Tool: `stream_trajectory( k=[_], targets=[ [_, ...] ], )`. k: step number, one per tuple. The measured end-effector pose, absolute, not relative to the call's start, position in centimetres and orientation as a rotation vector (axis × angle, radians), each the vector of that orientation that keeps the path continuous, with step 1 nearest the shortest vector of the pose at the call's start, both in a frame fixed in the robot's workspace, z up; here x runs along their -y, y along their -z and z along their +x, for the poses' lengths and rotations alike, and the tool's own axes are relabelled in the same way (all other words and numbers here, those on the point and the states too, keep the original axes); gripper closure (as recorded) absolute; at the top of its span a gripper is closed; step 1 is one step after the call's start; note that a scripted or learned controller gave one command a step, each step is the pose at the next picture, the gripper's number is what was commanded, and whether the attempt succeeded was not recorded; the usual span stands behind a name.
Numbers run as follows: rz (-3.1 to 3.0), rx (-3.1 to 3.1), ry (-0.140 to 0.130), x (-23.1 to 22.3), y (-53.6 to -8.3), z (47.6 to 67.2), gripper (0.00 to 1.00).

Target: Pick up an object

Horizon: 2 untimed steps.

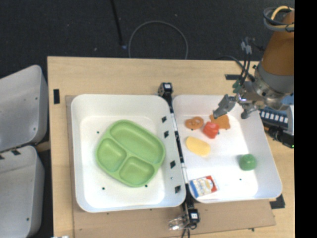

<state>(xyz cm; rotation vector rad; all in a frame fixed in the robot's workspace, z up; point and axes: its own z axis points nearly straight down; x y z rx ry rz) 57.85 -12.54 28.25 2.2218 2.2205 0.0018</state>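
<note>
The right bin (262, 182) holds several small items: an orange ring (194, 123), a red round piece (211, 129), an orange block (222, 121), a yellow lemon-like piece (197, 146), a green ball (247, 161) and a small white carton (203, 186) at the front edge. My gripper (236, 107) hangs over the bin's far right part, open, with its fingers spread apart and nothing between them. Its left finger (225, 105) stands just above the orange block.
The left bin (79, 182) carries a green divided plate (130, 152). A black-clipped divider (174, 143) runs between the two bins. The arm's orange band (277, 51) rises at the right. Bare bin floor lies right of the lemon-like piece and behind the green ball.
</note>
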Motion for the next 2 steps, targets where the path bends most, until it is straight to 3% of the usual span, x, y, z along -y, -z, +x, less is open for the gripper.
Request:
stream_trajectory(
  k=[2],
  targets=[
    [2.225, -2.222, 0.007, 12.2, -18.3, 56.9, 0.0]
  ],
)
